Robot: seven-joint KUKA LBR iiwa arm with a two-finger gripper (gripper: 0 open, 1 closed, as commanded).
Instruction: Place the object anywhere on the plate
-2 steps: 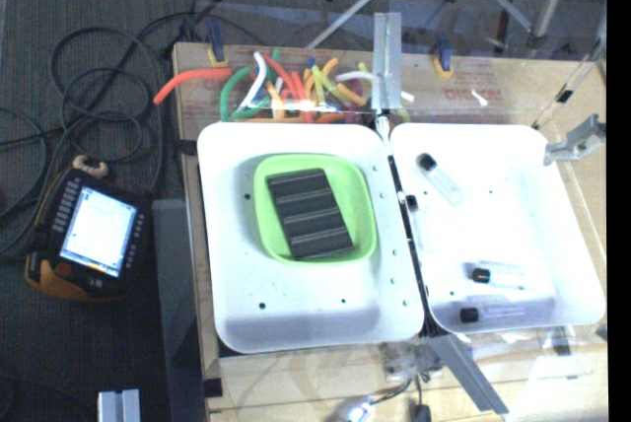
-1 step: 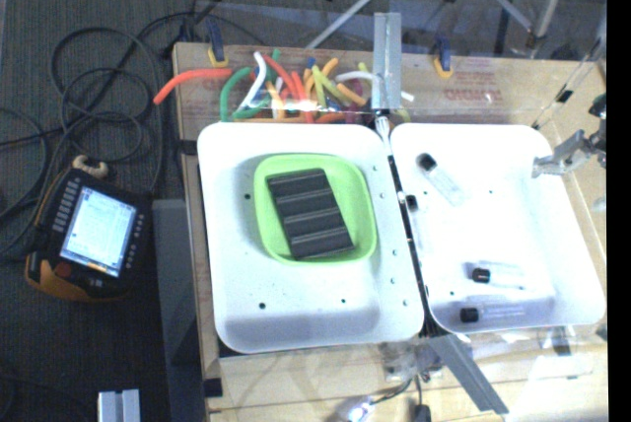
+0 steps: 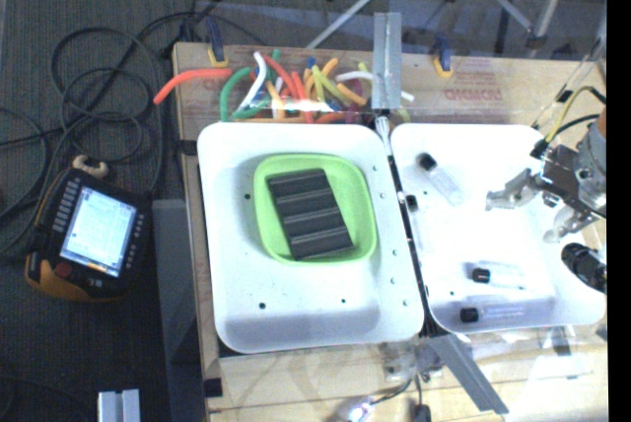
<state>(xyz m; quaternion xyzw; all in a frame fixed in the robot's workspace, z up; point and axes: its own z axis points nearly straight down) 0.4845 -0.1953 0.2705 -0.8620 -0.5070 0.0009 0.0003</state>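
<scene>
A green square plate (image 3: 263, 195) rests in the left bin (image 3: 237, 297). A dark grey ridged block (image 3: 311, 213) lies flat on the plate, near its middle. My gripper (image 3: 533, 210) hangs over the right side of the right bin (image 3: 463, 233), far from the plate. Its fingers (image 3: 505, 193) are spread open and nothing sits between them.
Three clear vials with black caps lie in the right bin: one at the back (image 3: 439, 175), one near the front (image 3: 496, 274), one at the front rim (image 3: 498, 314). Coloured tubes (image 3: 296, 87) are heaped behind the left bin. A teach pendant (image 3: 91, 235) lies on the floor at left.
</scene>
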